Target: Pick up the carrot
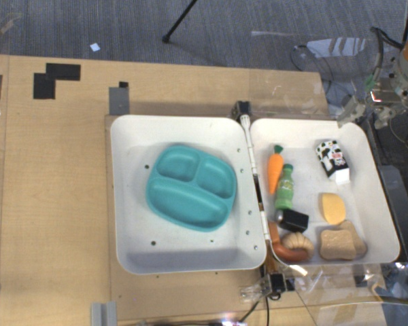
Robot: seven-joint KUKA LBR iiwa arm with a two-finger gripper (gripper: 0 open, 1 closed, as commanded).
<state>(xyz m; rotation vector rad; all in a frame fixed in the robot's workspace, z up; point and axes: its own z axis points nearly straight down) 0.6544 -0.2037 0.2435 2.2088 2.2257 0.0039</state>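
Gripper (384,90) sits at the frame's upper right, outside the right bin (367,148); you cannot tell its state. Your carrot (275,168) lies upright-looking at that bin's left side, touching a green bottle (285,187). Lower in the bin are a black block (294,219), sausage (289,250) and bread (340,243). Left bin (129,182) holds a teal tray (190,187).
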